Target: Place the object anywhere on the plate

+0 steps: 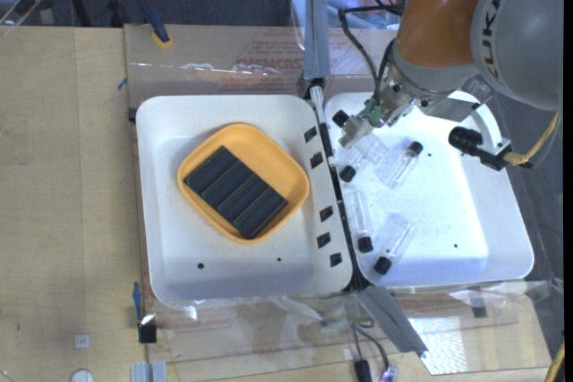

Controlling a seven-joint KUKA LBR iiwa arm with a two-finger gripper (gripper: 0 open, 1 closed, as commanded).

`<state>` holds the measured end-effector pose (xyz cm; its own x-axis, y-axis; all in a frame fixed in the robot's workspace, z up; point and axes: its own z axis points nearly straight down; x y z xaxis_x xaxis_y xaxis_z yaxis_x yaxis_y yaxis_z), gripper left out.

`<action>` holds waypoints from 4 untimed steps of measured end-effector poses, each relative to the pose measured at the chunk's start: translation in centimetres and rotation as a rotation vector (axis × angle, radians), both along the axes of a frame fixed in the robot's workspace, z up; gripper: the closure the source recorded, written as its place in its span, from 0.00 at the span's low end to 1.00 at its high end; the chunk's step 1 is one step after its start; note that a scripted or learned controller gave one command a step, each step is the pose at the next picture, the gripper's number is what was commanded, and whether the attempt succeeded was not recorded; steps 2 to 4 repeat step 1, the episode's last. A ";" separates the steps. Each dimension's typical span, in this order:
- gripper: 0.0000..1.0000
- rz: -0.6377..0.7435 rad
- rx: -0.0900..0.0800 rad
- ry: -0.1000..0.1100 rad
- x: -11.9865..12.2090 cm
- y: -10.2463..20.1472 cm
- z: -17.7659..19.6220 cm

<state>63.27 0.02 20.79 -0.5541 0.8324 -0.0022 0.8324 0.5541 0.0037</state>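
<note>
You see gripper low over right bin, finger state unclear. Clear vials scattered below it. Plate in left bin carries black ridged pad.

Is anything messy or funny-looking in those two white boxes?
A bit. In the right bin, several small clear vials with black caps lie tipped over and scattered every which way. In the left bin, the yellow plate sits turned cornerwise with a dark ridged block on it.
</note>
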 end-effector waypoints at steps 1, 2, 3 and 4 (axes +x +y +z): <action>0.00 0.000 0.000 0.000 0.0 0.0 0.0; 0.00 0.000 0.000 0.000 0.0 0.0 0.0; 0.00 0.000 0.000 0.000 0.0 0.0 0.0; 0.00 0.000 0.000 0.000 0.0 0.0 0.0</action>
